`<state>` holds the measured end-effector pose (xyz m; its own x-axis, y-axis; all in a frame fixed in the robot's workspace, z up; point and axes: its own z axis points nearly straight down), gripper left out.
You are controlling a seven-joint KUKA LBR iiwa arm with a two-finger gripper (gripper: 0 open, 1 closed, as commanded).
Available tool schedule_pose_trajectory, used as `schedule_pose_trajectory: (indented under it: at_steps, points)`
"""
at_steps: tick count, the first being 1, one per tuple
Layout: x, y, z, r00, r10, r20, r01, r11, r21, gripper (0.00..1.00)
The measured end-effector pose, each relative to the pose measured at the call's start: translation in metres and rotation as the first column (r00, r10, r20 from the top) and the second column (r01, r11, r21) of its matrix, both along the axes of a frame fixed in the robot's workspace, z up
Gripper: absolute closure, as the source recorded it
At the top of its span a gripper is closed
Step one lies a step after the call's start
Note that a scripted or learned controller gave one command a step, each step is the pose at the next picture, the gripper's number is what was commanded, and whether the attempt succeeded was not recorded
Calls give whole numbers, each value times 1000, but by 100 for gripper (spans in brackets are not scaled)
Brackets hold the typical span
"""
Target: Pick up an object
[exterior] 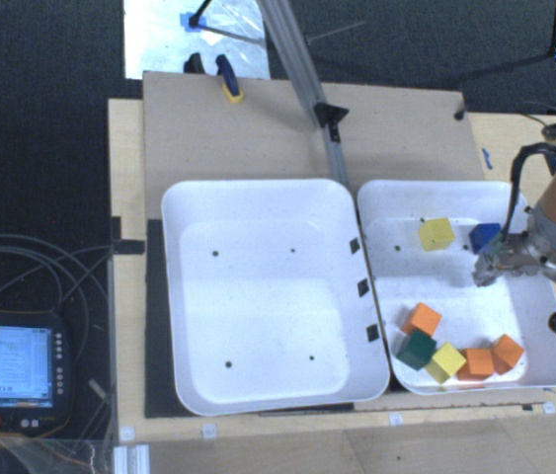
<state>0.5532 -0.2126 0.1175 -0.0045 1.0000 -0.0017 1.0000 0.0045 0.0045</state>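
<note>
Blue cube (485,236) lying in right bin (544,373), just beside claw (485,268). Cannot tell claw state. Probably light, rigid, smooth-faced block; best pinched across two opposite flat sides, not corners. Yellow cube (436,233) near, on its left.

two white bins (258,196), seven coloured blocks (436,234)

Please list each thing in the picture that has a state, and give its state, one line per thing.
gripper: low in the right bin, beside the blue block, fingers unclear
blue block: lying in the bin, not lifted
yellow block: lying free, apart from the others
right bin: holds blocks
handheld screen: lit
</note>
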Motion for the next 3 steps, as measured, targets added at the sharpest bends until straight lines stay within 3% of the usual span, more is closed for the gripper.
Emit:
schedule_pose_trajectory:
  at_steps: [2, 3]
  points:
    - [-7, 0, 120, 1000, 0, 4, 0, 1000, -2, 100]
    - [2, -5, 169, 1000, 1, 4, -1, 1000, -2, 100]
